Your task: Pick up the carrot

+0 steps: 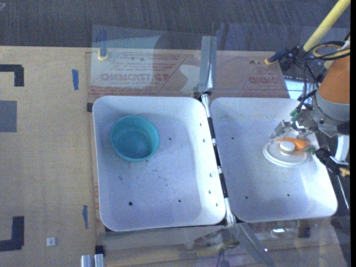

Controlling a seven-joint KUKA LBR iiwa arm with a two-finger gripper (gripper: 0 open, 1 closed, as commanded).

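Left bin [111, 204] has a teal bowl [134, 138]; right bin [245, 204] has a white plate [285, 154] with the carrot [300, 144] on its far-right edge. End effector [295, 128] hovers just above it, and I can't tell its state. My worry: a slip would nudge the carrot off the plate.

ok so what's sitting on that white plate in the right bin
On the white plate lie the orange carrot and a small white piece. The gripper covers the plate's far edge.
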